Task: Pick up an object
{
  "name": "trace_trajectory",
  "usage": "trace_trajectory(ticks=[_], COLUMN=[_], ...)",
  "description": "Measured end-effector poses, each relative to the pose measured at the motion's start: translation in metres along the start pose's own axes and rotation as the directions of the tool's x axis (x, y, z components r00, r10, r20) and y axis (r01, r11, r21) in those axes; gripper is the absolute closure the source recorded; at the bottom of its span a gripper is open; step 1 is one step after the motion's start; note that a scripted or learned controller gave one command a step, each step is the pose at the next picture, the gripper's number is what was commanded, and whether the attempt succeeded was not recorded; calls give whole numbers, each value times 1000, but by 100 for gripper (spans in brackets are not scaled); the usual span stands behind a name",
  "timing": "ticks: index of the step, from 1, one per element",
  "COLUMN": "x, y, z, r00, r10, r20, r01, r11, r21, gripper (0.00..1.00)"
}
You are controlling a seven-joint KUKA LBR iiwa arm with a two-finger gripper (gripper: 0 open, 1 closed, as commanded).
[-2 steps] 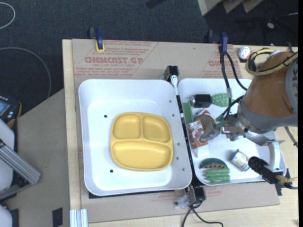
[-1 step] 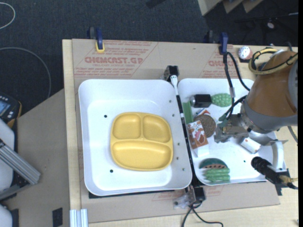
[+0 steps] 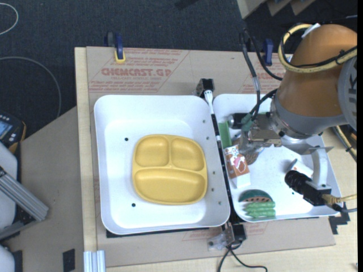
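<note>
Two bins (image 3: 113, 152), CHEMCAST-printed board (image 3: 170, 61), yellow tray (image 3: 170, 170)

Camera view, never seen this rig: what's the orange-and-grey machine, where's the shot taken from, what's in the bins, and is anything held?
The grey machine with the orange band is a robot arm, reaching in from the right. Its tool, the part that grasps, hangs low over the right bin. The one camera is fixed above the bench and looks down at a slant. Two shallow white bins sit side by side. The left bin holds one yellow divided plate. The right bin holds a green stick-like item along its left wall, a small printed packet and a green pod-like toy near the front. Whether the tool grips anything cannot be told here.
</note>
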State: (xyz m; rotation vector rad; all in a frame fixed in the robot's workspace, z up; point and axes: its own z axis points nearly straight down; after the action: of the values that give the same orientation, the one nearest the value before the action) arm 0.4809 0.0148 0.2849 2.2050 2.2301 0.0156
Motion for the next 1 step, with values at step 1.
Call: trace_trajectory(ticks=[1], x=[51], y=[-3], z=[50], r00=[1000], r10=[5], r20=[1], r01=[-5], r11=[1000], r21=[18], gripper=[100])
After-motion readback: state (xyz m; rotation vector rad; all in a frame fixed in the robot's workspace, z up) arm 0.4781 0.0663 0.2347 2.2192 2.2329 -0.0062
